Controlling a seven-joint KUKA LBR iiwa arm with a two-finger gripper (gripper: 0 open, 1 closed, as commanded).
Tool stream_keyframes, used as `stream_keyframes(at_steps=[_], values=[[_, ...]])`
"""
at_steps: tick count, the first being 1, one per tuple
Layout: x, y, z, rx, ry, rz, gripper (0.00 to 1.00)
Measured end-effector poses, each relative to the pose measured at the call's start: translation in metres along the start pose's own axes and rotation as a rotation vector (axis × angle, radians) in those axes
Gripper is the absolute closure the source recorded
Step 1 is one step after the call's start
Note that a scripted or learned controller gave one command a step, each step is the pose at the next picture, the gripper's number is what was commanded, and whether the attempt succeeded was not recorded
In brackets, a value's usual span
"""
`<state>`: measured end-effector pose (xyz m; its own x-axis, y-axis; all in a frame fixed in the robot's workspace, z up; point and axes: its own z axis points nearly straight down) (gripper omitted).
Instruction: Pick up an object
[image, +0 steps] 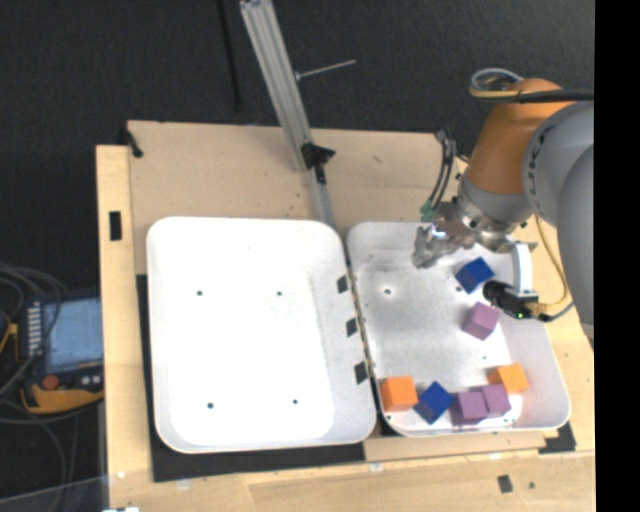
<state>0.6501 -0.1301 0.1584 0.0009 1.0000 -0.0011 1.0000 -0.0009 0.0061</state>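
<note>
— Standing by the bench: where's the arm (545, 150) now?

— Upper right of the frame. Grey body, orange band above the wrist, reaching in from the right. The gripper (430, 248) hangs over the top left part of the right bin (400, 330), near its upper rim.

— Claw spread or pinched?

— Cannot tell from this angle; the tips are a small grey blur against the white floor. Nothing visible between them.

— Objects?

— All in the right bin. A blue block (474, 274) lies just right of the gripper, apart from it. Below that, a purple block (481, 321), alone near the middle right. Along the lower edge: an orange block (399, 392) at lower left, a second blue block (434, 401) just beside it, then a pair of purple blocks (478, 404) touching each other, and another orange block (513, 377) just above and right of that pair.

— And the left bin (245, 330)?

— White floor with a few small dark dots. A metal pole (285, 95) runs from the top of the frame down to the gap between the bins. At the far left edge, a handheld control unit (62, 345) with cables.
</note>
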Motion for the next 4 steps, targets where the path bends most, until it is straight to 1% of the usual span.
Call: stream_keyframes(at_steps=[1, 2, 3, 4], values=[[-0.002, 0.002, -0.044, 0.0, 0.0, -0.003, 1.0], [-0.009, 0.003, -0.108, -0.002, -0.001, -0.004, 1.0], [0.04, -0.009, -0.11, 0.005, 0.001, -0.006, 1.0], [0.082, -0.031, -0.096, 0.007, 0.001, -0.005, 1.0]])
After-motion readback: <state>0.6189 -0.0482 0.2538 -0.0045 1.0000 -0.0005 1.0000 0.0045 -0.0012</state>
